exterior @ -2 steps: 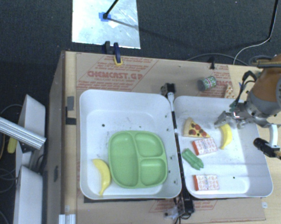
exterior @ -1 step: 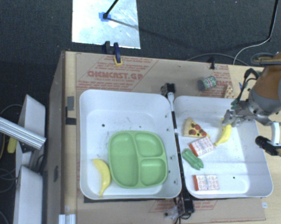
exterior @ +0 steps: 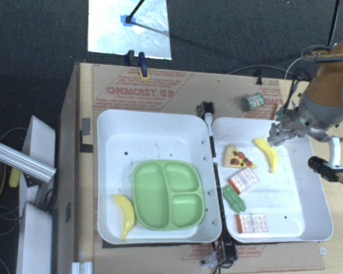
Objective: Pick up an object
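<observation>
In the right bin (exterior: 311,191) lie a yellow banana (exterior: 267,153), a pizza slice (exterior: 238,157), a red-and-white packet (exterior: 244,180), a green vegetable (exterior: 233,198) and a second red-and-white packet (exterior: 252,223). My gripper (exterior: 275,135) hangs low over the bin's back right, its tip just above the upper end of the banana. Nothing shows between the fingers. A second banana (exterior: 124,214) lies in the left bin (exterior: 120,137), beside a green divided plate (exterior: 168,195).
A small green can (exterior: 254,101) lies on the cardboard behind the right bin. A black clamp (exterior: 205,110) sits at the back of the divider between the bins. Cables run along the right side near the arm (exterior: 330,84).
</observation>
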### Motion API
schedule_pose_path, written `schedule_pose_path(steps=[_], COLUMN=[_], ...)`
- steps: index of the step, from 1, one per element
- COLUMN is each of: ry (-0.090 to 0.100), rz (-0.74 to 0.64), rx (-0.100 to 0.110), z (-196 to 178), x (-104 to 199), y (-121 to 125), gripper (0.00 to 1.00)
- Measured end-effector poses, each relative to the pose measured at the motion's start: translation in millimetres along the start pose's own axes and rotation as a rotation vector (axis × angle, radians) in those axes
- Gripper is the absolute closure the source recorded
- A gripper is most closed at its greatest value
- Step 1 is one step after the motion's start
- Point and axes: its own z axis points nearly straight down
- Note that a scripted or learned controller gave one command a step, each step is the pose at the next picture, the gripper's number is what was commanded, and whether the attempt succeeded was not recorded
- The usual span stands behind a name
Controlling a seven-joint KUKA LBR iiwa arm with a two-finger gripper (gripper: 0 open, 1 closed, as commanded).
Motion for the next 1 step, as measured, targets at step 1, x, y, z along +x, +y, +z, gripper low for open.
schedule_pose_path(steps=[1], ry=[0.000], rz=[0.001], rx=[0.003], z=[1.2], x=[-0.6], y=[-0.8], gripper=[0.00])
